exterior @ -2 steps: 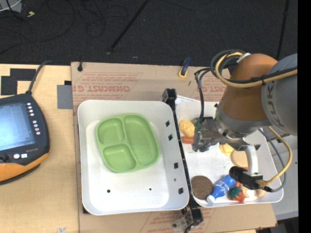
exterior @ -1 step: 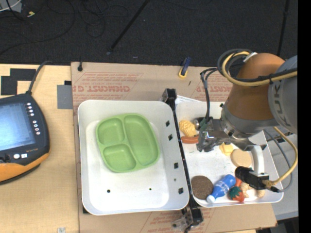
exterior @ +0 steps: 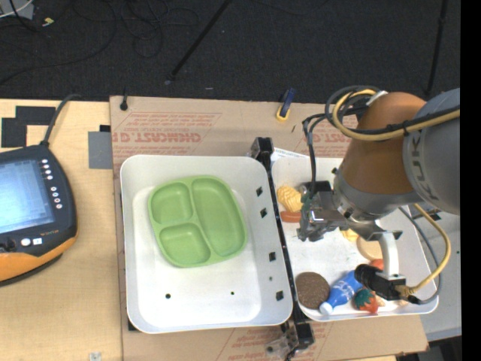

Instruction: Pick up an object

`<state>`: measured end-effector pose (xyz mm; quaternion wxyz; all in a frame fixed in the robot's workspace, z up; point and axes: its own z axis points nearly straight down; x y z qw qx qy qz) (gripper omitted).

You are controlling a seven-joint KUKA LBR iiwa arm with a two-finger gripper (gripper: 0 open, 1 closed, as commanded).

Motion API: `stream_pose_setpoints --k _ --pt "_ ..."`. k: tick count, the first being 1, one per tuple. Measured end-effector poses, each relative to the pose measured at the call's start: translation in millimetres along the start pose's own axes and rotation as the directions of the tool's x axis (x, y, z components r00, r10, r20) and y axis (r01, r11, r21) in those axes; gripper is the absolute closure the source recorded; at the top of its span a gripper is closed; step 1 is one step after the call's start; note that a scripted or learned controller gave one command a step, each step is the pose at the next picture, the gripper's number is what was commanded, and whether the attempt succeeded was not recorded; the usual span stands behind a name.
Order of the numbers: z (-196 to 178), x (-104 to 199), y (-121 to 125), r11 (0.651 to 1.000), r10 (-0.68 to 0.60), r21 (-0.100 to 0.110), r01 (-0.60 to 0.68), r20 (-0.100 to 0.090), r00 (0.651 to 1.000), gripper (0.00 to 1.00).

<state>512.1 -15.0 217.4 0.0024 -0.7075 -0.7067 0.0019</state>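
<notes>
My gripper (exterior: 310,228) hangs low over the middle of the right bin (exterior: 301,265), coming in from the right under the grey and orange arm. Just to its upper left lies a yellow ridged object (exterior: 288,197) with an orange piece (exterior: 289,217) under it. Toward the front edge of this bin sit a brown round cookie (exterior: 311,285), a blue bottle with a white cap (exterior: 342,292) and a small red and green item (exterior: 366,300). A pale tan disc (exterior: 370,246) is partly hidden by the arm. I see nothing between the fingers.
The left bin (exterior: 143,292) holds a green three-compartment plate (exterior: 197,220). A black divider (exterior: 274,239) runs between the bins. A tablet pendant (exterior: 30,209) lies at the far left of the bench. A blue and yellow clamp (exterior: 285,105) sits at the cardboard's back edge.
</notes>
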Motion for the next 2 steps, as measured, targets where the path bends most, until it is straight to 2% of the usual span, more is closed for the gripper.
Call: stream_pose_setpoints --k 1,2 --pt "-0.1 -2.1 5.5 1.0 -0.001 -0.003 0.001 0.001 1.0 1.0" --pt "-0.8 -5.1 -2.0 1.0 -0.002 -0.001 0.002 0.0 1.0 1.0"
